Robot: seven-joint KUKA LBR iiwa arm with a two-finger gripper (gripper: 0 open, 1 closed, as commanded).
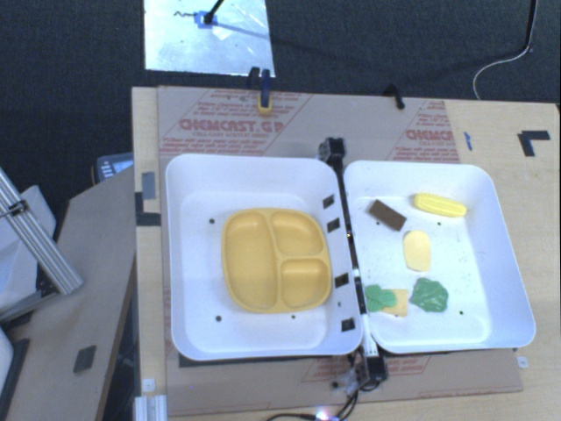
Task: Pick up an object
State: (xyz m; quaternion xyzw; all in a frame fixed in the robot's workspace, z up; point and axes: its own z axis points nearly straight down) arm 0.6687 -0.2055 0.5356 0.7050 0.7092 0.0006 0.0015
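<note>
The right bin (504,235) holds several small food toys. A yellow corn cob (439,204) lies near its far side, with a brown block (387,214) to its left. A pale yellow oval piece (417,251) sits in the middle. Toward the near side lie a green leafy piece (429,295) and a green and yellow piece (384,300). All of them rest loose on the bin floor, apart from one another except the last two parts.
The left bin (188,200) holds a yellow divided plate (273,260) with three compartments. Black clips run along the seam between the bins (344,244). A shiny metal sheet (208,23) lies beyond the bench at the top left.
</note>
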